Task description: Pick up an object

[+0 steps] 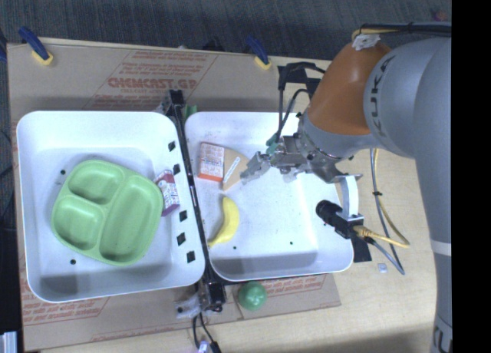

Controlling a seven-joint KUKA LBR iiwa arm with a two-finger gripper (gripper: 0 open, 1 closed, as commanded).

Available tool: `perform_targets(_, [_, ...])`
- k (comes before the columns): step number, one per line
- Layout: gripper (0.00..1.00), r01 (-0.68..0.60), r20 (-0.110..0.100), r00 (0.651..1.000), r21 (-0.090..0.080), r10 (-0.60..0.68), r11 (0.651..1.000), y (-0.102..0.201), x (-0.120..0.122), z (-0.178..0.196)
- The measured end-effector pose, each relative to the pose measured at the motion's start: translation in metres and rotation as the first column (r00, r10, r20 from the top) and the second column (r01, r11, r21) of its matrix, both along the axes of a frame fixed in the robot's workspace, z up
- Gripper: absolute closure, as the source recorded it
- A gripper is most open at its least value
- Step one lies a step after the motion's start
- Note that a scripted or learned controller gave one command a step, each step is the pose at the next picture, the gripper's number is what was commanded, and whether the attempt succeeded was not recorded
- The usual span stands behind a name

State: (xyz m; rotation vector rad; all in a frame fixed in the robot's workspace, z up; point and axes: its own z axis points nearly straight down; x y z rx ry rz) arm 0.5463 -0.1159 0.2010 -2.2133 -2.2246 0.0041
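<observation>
Here the gripper hung over the right bin, its finger spread impossible to tell. The banana lay at its seven o'clock, the box at its nine. Descending between them risked closing on nothing.
</observation>
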Motion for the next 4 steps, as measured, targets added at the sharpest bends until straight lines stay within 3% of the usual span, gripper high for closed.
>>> perform_targets(1, [0.0, -0.001, 0.002, 1.0, 0.0, 0.001, 1.0, 0.037, 0.031, 0.021])
perform_targets(2, [0.0, -0.004, 0.0, 1.0, -0.001, 0.004, 1.0, 0.108, -0.029, 0.003])
perform_targets(4, [0.0, -0.002, 0.0, 1.0, -0.001, 0.002, 1.0, 0.107, -0.029, 0.003])
